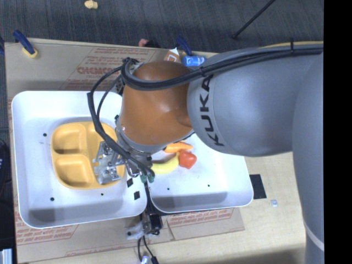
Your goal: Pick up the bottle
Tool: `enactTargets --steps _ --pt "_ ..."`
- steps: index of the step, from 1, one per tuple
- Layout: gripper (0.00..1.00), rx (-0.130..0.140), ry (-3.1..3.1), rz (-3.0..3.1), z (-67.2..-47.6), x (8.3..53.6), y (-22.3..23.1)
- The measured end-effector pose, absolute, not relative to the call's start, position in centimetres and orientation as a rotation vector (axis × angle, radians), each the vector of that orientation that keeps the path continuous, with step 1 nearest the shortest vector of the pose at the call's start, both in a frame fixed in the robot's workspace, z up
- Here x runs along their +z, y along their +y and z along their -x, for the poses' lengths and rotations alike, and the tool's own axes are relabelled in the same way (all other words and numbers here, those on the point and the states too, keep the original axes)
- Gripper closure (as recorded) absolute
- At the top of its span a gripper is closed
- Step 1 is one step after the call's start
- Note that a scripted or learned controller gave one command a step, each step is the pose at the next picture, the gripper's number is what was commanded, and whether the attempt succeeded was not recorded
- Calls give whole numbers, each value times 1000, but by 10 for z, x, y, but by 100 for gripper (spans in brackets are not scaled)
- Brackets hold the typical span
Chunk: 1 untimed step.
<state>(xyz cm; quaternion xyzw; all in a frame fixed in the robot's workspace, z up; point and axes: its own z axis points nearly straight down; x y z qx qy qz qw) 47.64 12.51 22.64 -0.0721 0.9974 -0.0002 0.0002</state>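
A: Item one, the left shallow white plastic bin point(27, 147)?
B: It holds a yellow plastic tray with two compartments point(74, 154), lying flat toward the bin's middle.
A: Item two, the grey arm with the orange band point(159, 109)?
B: It reaches in from the right and hangs over the divide between the bins. Its metal two-finger gripper point(108, 166) sits over the tray's right edge; whether it is open or closed cannot be told.
A: Item three, the right white bin point(231, 186)?
B: A red rounded piece point(188, 159), a yellow curved piece point(165, 166) and an orange strip point(179, 146) lie close together beside the wrist.
A: The bottle?
B: Cannot be made out among the visible things.
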Motion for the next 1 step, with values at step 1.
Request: enactTargets --steps 1 --pt "100 -2 3143 70 -486 210 19"
